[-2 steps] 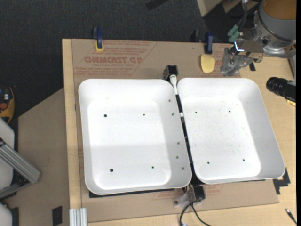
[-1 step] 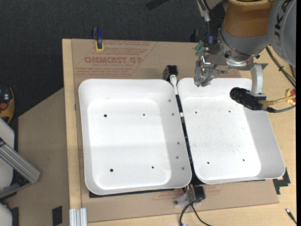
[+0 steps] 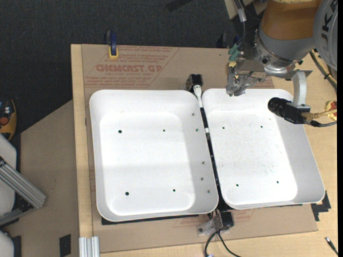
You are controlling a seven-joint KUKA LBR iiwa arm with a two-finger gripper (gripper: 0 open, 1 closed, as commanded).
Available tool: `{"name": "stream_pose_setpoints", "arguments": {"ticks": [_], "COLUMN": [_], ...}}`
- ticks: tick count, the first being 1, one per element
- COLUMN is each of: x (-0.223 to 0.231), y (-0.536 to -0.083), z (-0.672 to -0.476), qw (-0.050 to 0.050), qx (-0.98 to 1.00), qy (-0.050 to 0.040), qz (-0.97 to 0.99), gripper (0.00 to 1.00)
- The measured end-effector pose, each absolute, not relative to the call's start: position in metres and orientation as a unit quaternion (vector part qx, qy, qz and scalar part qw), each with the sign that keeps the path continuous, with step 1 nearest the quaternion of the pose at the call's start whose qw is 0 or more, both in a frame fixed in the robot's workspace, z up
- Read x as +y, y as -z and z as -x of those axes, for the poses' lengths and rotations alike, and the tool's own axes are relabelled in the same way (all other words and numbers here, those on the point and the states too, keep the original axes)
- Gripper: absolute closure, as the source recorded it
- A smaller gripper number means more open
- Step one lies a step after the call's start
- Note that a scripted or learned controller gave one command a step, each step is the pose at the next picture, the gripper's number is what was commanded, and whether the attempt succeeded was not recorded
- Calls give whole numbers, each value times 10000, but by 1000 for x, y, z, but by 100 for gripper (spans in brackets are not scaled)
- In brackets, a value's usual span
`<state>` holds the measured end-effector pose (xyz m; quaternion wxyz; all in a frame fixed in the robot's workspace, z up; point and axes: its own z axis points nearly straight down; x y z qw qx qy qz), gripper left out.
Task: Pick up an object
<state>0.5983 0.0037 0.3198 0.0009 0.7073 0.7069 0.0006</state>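
The tool (image 3: 235, 88) hangs above the far edge of the right bin (image 3: 300, 159), near its far-left corner. I cannot tell its state, and nothing is seen in it. No object to pick up is visible in the 2 bins. The left bin (image 3: 102, 143) lies just beside, both on a brown board (image 3: 155, 63) on the bench (image 3: 48, 143). A blue clamp (image 3: 112, 43) grips the board's far edge.

White bins (image 3: 144, 159), black dots; brown board (image 3: 134, 63), red lettering; orange arm band (image 3: 289, 15)
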Motion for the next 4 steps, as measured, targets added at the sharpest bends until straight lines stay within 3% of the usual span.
{"name": "stream_pose_setpoints", "arguments": {"ticks": [2, 3, 4], "x": [-5, -17, 10], "y": [-312, -354, -297], "z": [-578, -589, -620], "qw": [-12, 32, -22], "qx": [7068, 7067, 7081], "qy": [10, -22, 17], "qz": [-7074, -7075, -7061], "gripper": [100, 100, 100]}}
